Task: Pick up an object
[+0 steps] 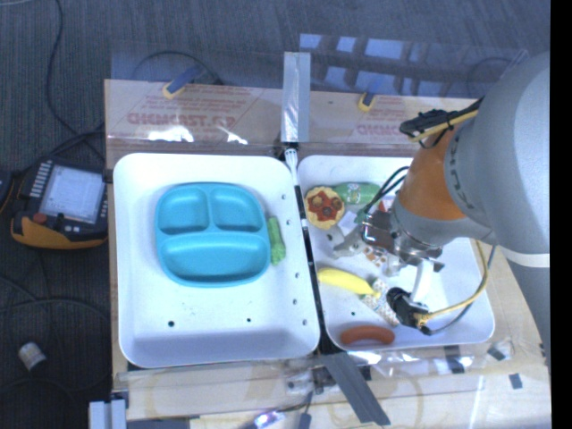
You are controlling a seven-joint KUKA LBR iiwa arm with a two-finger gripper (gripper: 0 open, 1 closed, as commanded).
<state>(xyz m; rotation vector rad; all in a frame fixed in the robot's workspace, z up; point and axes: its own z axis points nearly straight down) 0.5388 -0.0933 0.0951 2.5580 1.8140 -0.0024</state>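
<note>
The right bin (465,324) holds several toy foods: a round pizza piece (324,205) at its far left, a green leafy item (357,192) beside it, a yellow banana (344,281) in the middle and a red-brown sausage (366,335) at the near edge. My gripper (375,248) is low in this bin. It sits just right of the pizza piece and above the banana's right end. The wrist and cables hide its tips, and I see nothing held.
The left bin (143,320) carries a blue divided plate (213,232) with a green pickle-like piece (276,239) against its right side. The grey arm with its orange band (429,195) covers the right bin's far right part. A yellow cable (465,302) loops near the sausage.
</note>
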